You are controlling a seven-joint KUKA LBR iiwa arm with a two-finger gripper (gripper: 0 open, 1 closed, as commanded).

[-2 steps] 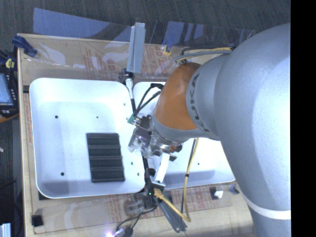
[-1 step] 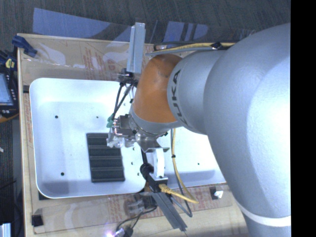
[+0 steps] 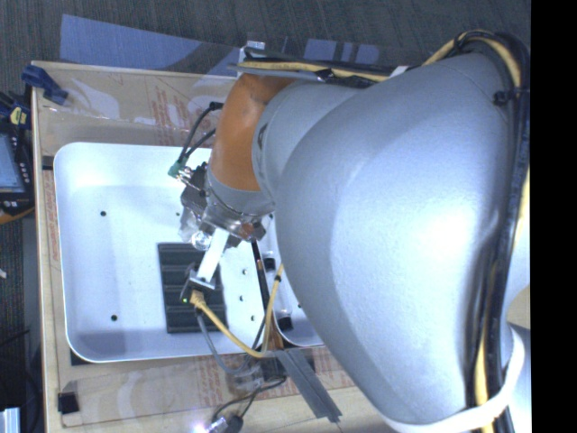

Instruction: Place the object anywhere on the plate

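1. My gripper (image 3: 200,226) hangs over the white bin (image 3: 99,206), near its 3 o'clock edge.
2. Gripper opening: cannot tell.
3. Object's place: cannot tell; my arm (image 3: 388,224) covers everything toward 3 o'clock.

No legible txt or labels.

just one grey robot arm (image 3: 406,206), two white bins, left one (image 3: 81,242) plus a sliver of the right one (image 3: 302,336), one black ribbed slab (image 3: 176,291), one bench (image 3: 126,106)
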